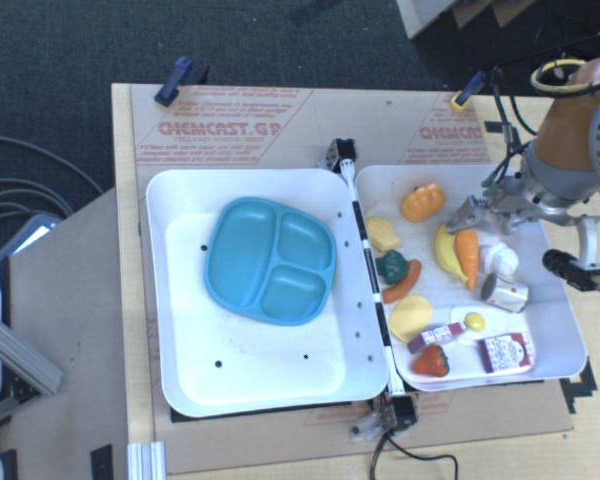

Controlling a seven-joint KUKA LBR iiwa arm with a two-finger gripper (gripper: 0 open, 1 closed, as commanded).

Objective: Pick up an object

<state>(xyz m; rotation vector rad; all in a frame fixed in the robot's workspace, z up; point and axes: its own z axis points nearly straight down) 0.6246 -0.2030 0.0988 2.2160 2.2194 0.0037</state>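
In the right bin (pixel 570 353), the carrot (pixel 467 256) lies just below the end effector (pixel 485 211), its long axis running toward the near rim, and whether that end effector is released or clenched cannot be told.

A light blue divided plate (pixel 271 260) sits in a white bin (pixel 180 358). An orange carrot (pixel 466 256), yellow banana (pixel 445 252) and red pepper (pixel 430 361) fill another.

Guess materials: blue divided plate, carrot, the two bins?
Blue divided plate: likely moulded plastic, matte, uniform colour. Carrot: probably toy plastic, smooth and evenly orange. Bins: thin white plastic by the look, slightly glossy, with rounded rims.
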